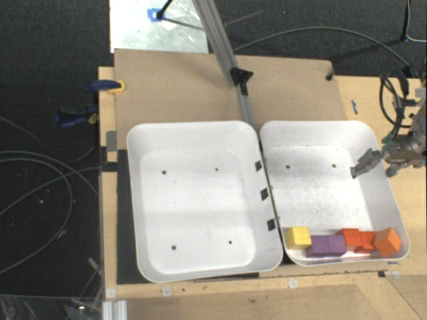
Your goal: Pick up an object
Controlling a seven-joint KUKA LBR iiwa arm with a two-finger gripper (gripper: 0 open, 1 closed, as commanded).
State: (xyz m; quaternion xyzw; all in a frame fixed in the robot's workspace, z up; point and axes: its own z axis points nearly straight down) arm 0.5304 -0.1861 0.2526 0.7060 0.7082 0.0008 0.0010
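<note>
**Blocks lined up along the near wall of the right bin**

Four small blocks sit in a row against the near wall of the right shallow white bin (320,133): a yellow cube (298,236), a purple rectangular block (327,245), a red-orange block (357,239) and an orange cube (387,241) turned on a slant. The purple and red-orange blocks touch. The gripper (365,163) hangs over the bin's right side, well apart from the blocks; whether it is open or closed I cannot tell. The left white bin (193,133) lies beside it on the brown table (173,85).
</note>
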